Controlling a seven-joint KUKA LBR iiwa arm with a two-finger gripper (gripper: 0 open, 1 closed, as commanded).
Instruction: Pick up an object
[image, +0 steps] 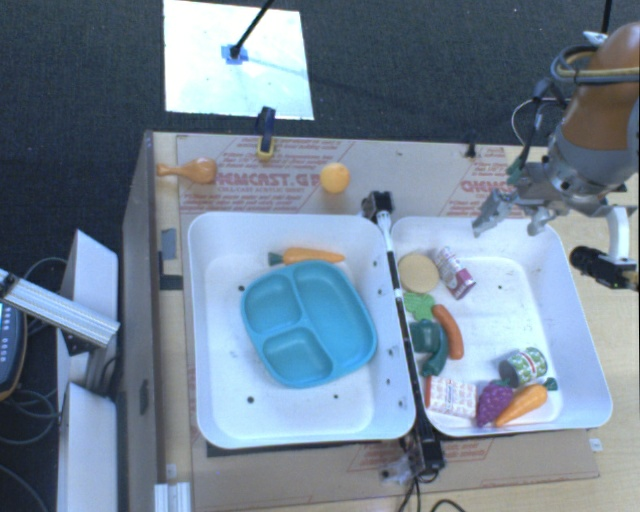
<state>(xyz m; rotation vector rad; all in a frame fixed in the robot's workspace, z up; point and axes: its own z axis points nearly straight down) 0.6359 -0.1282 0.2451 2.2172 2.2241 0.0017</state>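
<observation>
Blue tray (309, 324), white bins (220, 300)

Claw (512, 214) open, empty, above right bin (580, 300) far rim; blue tray (308, 322) in left bin (225, 300)

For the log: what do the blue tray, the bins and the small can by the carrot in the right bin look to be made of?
Blue tray: likely moulded plastic, with one even colour, rounded compartments and a dull sheen.
Bins: likely thin white formed plastic, with rolled rims and a matte surface.
Can: metal or toy plastic, with a pale, possibly shiny end and a green printed label; too small to settle.
</observation>
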